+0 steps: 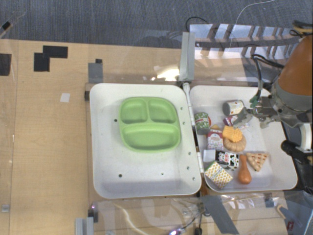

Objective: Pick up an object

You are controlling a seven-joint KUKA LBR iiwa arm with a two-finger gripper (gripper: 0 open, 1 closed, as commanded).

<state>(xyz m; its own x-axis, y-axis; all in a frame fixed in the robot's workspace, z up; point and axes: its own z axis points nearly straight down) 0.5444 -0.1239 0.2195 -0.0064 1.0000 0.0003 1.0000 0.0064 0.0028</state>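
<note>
We observed the grey arm with its orange band (299, 67) reaching in from the right over the right shallow white bin (279, 180); its two-finger gripper (247, 117) hung at the bin's upper middle, dark fingers pointing left toward a small grey-and-white cylindrical can (234, 106); the can lay on its side just beside the fingertips, but we could not tell whether they touched it, nor how far apart the fingers stood; we saw nothing plainly lodged between them.

The candidate objects all lay in the right bin; we recorded a green round can (201, 121) near the left wall; a small pink-and-white packet (214, 139) below it; a round tan waffle-like toy pastry topped with orange (234, 138) just beside the packet and directly beneath the gripper; a black-and-white patterned small box (226, 159) lower down; a green-and-yellow diamond-patterned pouch (218, 175) at the lower left corner; an orange toy drumstick (243, 170) and a triangular toy pizza slice (257, 160) side by side at lower right.

The left shallow white bin (105, 175) carried a light green three-compartment plastic plate (149, 124) near its centre, well apart from the gripper.
</note>
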